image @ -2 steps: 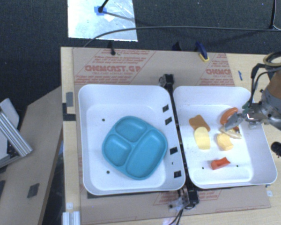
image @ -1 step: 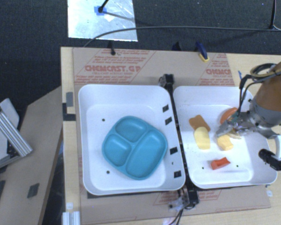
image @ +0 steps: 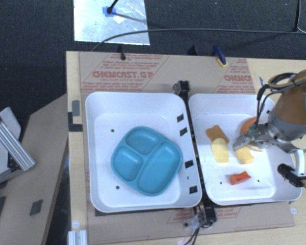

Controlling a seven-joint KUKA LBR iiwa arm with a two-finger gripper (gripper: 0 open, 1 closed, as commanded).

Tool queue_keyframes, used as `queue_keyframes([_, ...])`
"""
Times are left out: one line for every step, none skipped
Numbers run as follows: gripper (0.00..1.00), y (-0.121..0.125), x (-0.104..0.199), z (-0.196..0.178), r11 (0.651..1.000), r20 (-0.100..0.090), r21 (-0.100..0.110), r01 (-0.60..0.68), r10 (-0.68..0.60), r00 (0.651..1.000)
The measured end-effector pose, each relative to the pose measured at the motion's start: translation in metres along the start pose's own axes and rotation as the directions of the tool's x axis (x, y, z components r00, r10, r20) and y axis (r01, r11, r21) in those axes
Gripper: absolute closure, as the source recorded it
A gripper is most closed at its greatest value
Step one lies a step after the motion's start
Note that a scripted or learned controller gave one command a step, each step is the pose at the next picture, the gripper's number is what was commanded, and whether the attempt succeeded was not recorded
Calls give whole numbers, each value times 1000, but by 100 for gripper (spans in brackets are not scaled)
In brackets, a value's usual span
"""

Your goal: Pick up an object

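**Operator:** What could spoil this grab?

**Observer:** Crowding, mostly. Your two-finger metal gripper (image: 243, 140) sits low in the right-hand shallow white bin (image: 214, 106), just above the small pale-yellow block (image: 245, 155). An orange rounded piece (image: 249, 123) is half hidden right behind it, so a descent could nudge that piece or knock the block aside. If the fingers land on the block's edge, it will likely slip out as you lift.

**Operator:** Are the fingers apart?

**Observer:** I cannot tell; the tip is a blur against the clutter.

**Operator:** And the other candidates?

**Observer:** A longer pale-yellow slab (image: 220, 150) touches a tan-brown chunk (image: 216, 133) to the gripper's left, and a flat red-orange wedge (image: 239, 177) lies alone nearer the front. The blue divided plastic plate (image: 146, 160) rests in the left bin (image: 99, 137), well apart.
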State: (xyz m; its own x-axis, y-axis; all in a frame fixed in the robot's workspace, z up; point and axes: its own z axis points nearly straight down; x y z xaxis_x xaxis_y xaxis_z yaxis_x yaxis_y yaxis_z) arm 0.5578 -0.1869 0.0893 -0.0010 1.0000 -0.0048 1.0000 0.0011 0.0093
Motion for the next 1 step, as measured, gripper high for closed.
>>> queue_keyframes([100, 3, -4, -14, 1000, 11, -15, -1, 1, 1000])
